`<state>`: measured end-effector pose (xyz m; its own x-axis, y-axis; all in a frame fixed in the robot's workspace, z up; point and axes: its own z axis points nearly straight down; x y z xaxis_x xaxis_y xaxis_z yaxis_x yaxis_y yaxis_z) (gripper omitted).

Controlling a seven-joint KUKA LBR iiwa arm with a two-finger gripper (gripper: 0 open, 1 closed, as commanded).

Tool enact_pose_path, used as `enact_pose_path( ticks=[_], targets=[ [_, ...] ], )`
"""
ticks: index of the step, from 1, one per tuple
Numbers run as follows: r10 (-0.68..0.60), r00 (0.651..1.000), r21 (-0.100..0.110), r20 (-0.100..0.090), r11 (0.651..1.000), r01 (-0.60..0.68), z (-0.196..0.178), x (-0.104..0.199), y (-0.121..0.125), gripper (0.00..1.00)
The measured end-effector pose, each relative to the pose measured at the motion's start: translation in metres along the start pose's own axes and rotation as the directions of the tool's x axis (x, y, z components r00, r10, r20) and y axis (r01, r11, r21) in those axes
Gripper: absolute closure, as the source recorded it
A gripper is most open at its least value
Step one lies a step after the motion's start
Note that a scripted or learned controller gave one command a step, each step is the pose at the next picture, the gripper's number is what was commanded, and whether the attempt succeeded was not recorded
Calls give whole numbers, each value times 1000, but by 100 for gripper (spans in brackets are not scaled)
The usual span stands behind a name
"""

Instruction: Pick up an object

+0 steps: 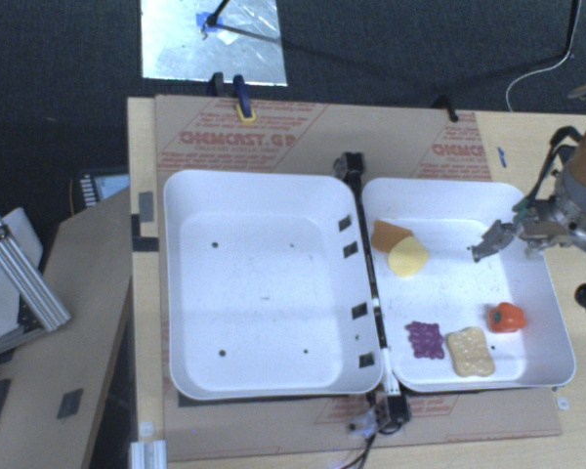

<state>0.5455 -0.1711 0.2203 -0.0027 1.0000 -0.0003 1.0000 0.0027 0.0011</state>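
Observation:
The right bin [439,195] holds several small objects. An orange wedge [391,234] lies near its left wall, touching a round yellow piece [408,257]. Along the front are a purple grape bunch [425,339], a tan biscuit [470,351] and a red-orange pepper [506,317]. My gripper [490,242] hangs over the right half of this bin, above bare floor, right of the yellow piece and up-left of the pepper. Nothing shows held in it.
The left bin [264,189] sits beside the right one, with a black hinge strip [366,281] between them. Both rest on a cardboard sheet [273,130]. A foil sheet [213,27] lies at the back. An aluminium frame [15,272] stands at the left.

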Motion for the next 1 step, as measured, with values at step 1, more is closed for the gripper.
enact_pose_path(
  ticks=[1],
  targets=[
    [-3, 1000, -3, 1, 1000, 3, -11, 0, 1, 100]
  ],
)
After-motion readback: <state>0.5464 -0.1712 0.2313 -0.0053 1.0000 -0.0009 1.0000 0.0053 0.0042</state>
